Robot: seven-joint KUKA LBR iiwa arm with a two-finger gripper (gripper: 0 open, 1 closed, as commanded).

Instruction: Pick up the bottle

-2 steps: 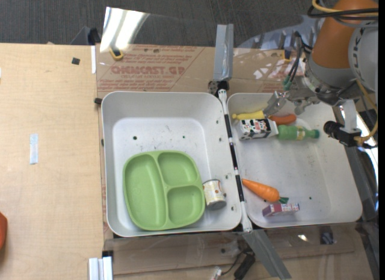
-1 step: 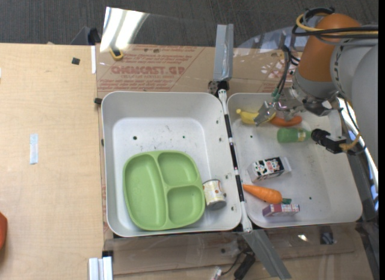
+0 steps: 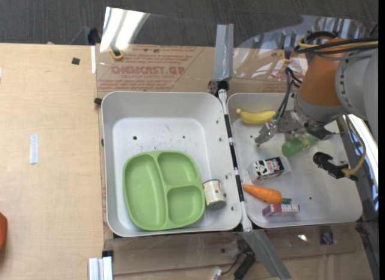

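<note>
The bottle (image 3: pixel 294 147) is small and green and lies in the right bin (image 3: pixel 337 206), near its middle. My gripper (image 3: pixel 290 135) hangs right over the bottle's upper side and hides part of it. It is open, with one finger (image 3: pixel 264 135) splayed out to the left toward the banana and the other on the right. The bottle sits low between the spread fingers, and neither one clearly touches it. The orange band of the arm (image 3: pixel 319 83) rises above the bin's back right.
A yellow banana (image 3: pixel 256 116) lies at the right bin's back left. In front of the bottle are a milk carton (image 3: pixel 268 168), a carrot (image 3: pixel 263 194) and a small pink box (image 3: pixel 281 209). The left bin (image 3: pixel 150 113) holds a green divided plate (image 3: pixel 163 189) and a can (image 3: pixel 213 193).
</note>
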